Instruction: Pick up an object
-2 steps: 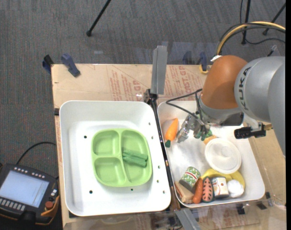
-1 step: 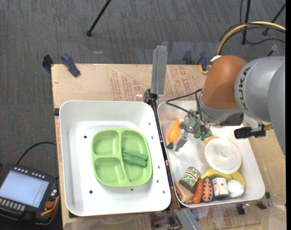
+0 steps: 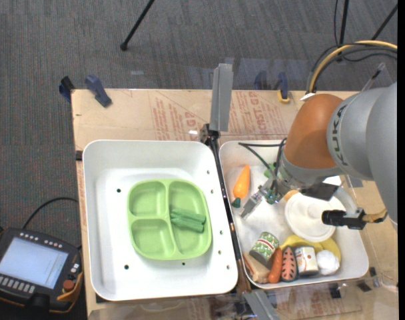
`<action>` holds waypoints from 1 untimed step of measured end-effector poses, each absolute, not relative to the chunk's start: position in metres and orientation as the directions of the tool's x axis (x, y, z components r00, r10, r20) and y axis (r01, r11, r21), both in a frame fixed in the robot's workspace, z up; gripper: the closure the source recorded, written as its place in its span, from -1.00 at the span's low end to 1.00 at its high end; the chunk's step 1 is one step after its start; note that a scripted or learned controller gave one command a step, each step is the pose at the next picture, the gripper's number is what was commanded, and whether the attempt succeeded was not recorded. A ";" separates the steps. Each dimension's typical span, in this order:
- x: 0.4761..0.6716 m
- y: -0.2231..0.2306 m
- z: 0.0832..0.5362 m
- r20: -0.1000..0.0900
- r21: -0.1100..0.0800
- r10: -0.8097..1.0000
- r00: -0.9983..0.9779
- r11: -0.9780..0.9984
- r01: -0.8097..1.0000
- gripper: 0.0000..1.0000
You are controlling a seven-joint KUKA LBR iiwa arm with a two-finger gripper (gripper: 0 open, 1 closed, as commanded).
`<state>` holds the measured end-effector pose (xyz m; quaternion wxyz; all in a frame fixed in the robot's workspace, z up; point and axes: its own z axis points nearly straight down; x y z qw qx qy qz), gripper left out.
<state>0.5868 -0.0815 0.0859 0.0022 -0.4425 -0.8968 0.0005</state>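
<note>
From my remote seat I saw the gripper [image 3: 250, 204] hanging low inside the right bin [image 3: 360, 245], just beside the lower end of the carrot [image 3: 242, 182]; its fingers looked spread a little with nothing between them, though they were small in the camera view and I held that loosely. The carrot lay near the bin's left wall, clear of the clutter, and I judged it the likeliest thing to pick. To do the step well, I reckoned the fingers should straddle the carrot across its narrow width, come down at its thicker orange middle instead of the green tip, and stay off the bin wall before closing. Counting, I made out 2 white bins: the left bin [image 3: 102, 172] held 1 green divided plate [image 3: 144, 227] with 1 dark green piece [image 3: 188, 219] across its right compartments. The right bin held 1 carrot, 1 white round dish [image 3: 308, 223], 1 small can [image 3: 264, 248], and a tight huddle along the near edge where I could not separate the items surely.
</note>
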 end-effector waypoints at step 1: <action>0.643 -0.097 0.087 0.000 0.000 0.797 -0.603 0.603 0.797 -1.00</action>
